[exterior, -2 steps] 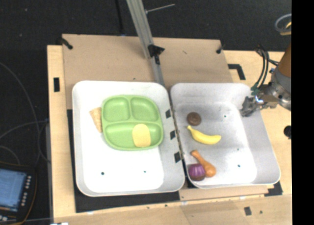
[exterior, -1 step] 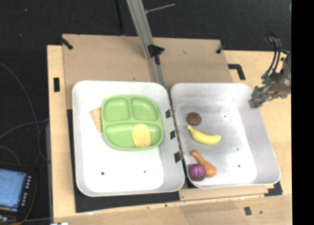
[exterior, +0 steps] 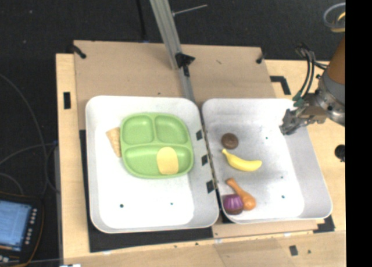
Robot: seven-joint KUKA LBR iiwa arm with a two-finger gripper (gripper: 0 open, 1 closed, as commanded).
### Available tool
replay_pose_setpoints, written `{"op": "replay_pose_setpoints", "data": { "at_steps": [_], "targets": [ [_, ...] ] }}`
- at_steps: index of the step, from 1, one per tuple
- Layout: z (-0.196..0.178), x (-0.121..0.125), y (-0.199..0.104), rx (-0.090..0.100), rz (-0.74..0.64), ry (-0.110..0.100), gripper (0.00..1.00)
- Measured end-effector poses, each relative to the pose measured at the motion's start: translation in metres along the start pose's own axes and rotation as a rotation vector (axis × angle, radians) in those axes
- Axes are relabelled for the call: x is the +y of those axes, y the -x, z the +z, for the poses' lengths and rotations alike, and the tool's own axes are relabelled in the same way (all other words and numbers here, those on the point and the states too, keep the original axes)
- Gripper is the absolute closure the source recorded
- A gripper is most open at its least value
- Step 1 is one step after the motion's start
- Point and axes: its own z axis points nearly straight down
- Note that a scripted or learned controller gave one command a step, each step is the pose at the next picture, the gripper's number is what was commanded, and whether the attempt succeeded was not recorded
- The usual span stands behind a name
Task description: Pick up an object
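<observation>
The gripper [exterior: 289, 125] was seen over the right bin's [exterior: 302, 167] far right rim; its state could not be told. The banana [exterior: 242, 163] lay well left of and nearer than it, long axis slanted across the bin.

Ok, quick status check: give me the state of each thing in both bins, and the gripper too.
Gripper: above the right bin's upper right edge, holding nothing.
Banana: lying flat mid right bin.
Brown round piece: resting above the banana, apart from it.
Carrot: lying by the purple piece, touching it.
Green plate: flat in left bin.
Yellow piece: in the plate's lower compartment.
Tan piece: partly tucked under the plate's left edge.
</observation>
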Motion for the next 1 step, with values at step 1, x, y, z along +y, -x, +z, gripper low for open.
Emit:
{"op": "replay_pose_setpoints", "data": {
  "at_steps": [1],
  "targets": [
    [0.0133, -0.0025, -0.0572, 0.001, -0.002, 0.0, 1.0]
  ]
}}
